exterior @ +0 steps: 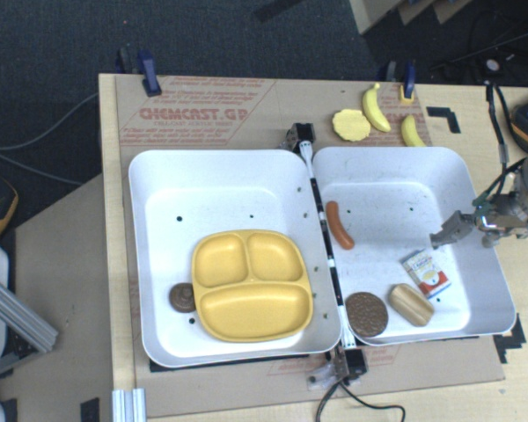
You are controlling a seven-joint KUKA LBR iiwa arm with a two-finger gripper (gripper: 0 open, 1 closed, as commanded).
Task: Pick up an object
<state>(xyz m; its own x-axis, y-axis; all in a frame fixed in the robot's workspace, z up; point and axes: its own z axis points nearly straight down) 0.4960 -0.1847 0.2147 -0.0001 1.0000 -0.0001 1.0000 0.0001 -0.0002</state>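
Right bin point(387, 187):
- red-brown sausage point(339, 225) lying close to the left wall, roughly along it
- white packet with red print point(426, 272) flat on the floor, right of centre
- tan bread roll point(410, 304) just below the packet, near but apart
- dark brown disc point(367, 314) just beside the roll's left end, at the front wall (cookie-like, can't confirm)

Gripper point(447, 233) reaching in from the right over the right bin, tip up and right of the packet and apart from it in this view. Open or closed: cannot tell, too small and dark at this angle. Nothing seen held.

Left bin point(211, 192):
- yellow three-section plate point(251, 284) at the front centre
- second brown disc point(182, 297) touching or just beside the plate's left edge

On the bench point(202, 112) behind the right bin, outside it:
- yellow wavy piece point(351, 125)
- banana point(376, 108) just right of that
- second banana point(412, 131) further right, at the bin rim

Blue clamp point(147, 71) at the back left edge, another clamp point(408, 79) at the back right.
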